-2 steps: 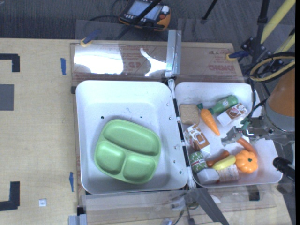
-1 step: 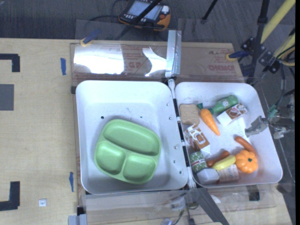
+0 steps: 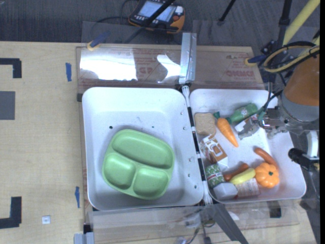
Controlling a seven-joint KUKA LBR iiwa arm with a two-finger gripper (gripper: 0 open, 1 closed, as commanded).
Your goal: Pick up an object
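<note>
The right bin [image 3: 289, 189] holds several toy foods. An orange carrot [image 3: 227, 130] lies near its middle, with a green packet [image 3: 242, 113] just behind it. A small orange pumpkin [image 3: 267, 175] sits at the front right, a red sausage [image 3: 264, 155] behind it, and a yellow piece [image 3: 242, 176] to its left. A brown bread slice [image 3: 204, 123] and printed snack packets [image 3: 214, 150] lie along the left wall. My gripper [image 3: 249, 128] hangs low over the bin, right of the carrot and just in front of the green packet. Nothing shows in its grasp.
The left bin [image 3: 101, 105] holds a green divided plate [image 3: 137, 162]. The arm's grey wrist with its orange band [image 3: 304, 88] and cables cover the right bin's far right side. A metal divider [image 3: 187, 57] and a handheld device [image 3: 155, 14] lie behind the bins.
</note>
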